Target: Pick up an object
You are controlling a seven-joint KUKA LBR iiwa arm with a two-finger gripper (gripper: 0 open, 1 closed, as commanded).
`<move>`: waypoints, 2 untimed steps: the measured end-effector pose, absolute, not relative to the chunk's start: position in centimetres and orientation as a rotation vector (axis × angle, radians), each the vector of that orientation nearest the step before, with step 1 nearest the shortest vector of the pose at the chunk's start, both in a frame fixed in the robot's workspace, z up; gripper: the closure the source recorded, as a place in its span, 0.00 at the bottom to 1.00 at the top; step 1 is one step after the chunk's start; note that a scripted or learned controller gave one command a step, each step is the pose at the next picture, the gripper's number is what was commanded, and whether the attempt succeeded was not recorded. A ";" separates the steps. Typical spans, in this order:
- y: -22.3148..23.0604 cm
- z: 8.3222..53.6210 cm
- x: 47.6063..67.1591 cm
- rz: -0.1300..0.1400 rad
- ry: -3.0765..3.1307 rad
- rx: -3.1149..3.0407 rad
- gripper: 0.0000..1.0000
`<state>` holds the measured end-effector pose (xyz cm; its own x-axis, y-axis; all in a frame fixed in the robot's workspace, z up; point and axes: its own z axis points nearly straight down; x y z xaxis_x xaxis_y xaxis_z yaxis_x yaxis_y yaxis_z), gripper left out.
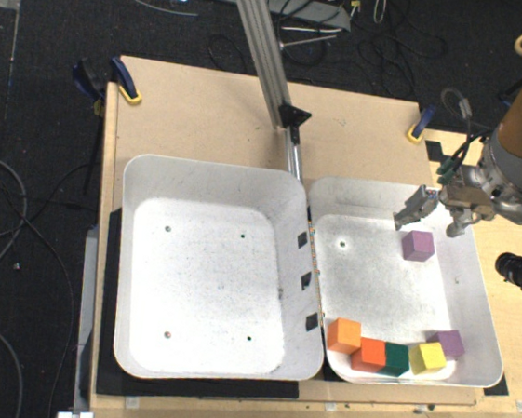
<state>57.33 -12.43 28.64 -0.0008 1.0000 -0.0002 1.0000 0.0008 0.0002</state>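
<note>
A pale wooden bench (216, 114) stands on dark carpet strewn with cables, clamped at its corners and bearing two shallow white bins side by side, speckled and matt, with rounded corners. The left bin (145, 237) lies on my far side of the arm; the right bin (475, 303) holds the objects. The gripper (437, 212) hangs over the right bin's upper region with its two grey fingers spread apart and nothing between them. Just below and between the fingertips sits a purple cube (417, 245), alone on the bin floor, well apart from the rest. Along the near wall a row is packed together: orange cube (345, 334), red-orange cube (372, 353), green cube (397, 359), yellow cube (428, 356), and a second purple cube (450, 342).

As I judge it, the lone purple cube is the sensible target. I would centre the fingers over it, square them to two opposite flat faces, descend until they straddle it, then close. The blocks look hard-edged and smooth, so an off-centre pinch could twist one out.
</note>
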 end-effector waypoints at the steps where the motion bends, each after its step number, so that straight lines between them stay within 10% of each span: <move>1: -20.9 31.2 55.6 -0.002 2.208 2.225 0.00; 2: -22.4 16.0 62.7 -0.005 2.227 2.220 0.00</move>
<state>62.70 -22.40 16.04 -0.0031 1.0000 0.0001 1.0000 0.0031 -0.0045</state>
